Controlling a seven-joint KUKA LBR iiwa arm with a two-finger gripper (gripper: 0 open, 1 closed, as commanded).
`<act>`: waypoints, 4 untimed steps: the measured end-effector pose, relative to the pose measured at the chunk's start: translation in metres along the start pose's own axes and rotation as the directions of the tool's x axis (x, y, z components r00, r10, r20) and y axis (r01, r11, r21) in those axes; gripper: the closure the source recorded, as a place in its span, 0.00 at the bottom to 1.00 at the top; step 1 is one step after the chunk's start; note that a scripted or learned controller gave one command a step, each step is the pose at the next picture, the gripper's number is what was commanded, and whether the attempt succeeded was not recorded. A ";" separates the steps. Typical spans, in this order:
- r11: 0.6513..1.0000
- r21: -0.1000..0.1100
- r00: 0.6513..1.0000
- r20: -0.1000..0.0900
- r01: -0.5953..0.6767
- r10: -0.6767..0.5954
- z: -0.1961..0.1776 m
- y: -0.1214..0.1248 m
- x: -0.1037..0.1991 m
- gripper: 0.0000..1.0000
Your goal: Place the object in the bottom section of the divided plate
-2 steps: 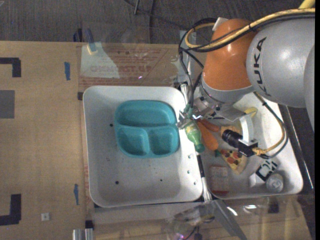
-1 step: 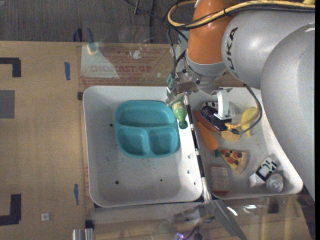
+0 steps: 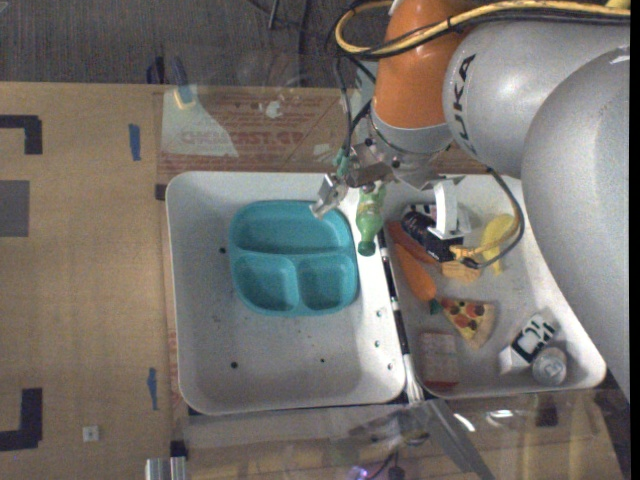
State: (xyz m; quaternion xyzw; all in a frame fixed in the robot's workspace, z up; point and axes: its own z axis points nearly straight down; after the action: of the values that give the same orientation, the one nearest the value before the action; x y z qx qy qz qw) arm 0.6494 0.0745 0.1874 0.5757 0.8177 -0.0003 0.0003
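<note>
The end effector grips a green bottle hanging by the right rim of the teal divided plate; the plate sits in the left bin.

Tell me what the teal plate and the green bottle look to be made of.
Teal plate: likely molded plastic, with an even matte color, rounded dividers and soft rims. Green bottle: probably plastic too, a toy by its look, smooth and slightly glossy; the view is too small to be certain.
</note>
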 end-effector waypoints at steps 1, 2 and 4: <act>1.000 -0.001 1.000 0.001 0.003 -0.003 -0.009 0.002 0.000 1.00; 1.000 -0.001 1.000 0.001 0.003 -0.003 -0.009 0.002 0.000 0.00; 1.000 -0.001 1.000 0.002 0.007 -0.007 -0.017 0.003 0.000 0.00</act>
State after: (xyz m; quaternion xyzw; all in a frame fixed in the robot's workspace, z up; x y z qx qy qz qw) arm 0.6523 0.0759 0.2044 0.5730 0.8196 -0.0004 0.0016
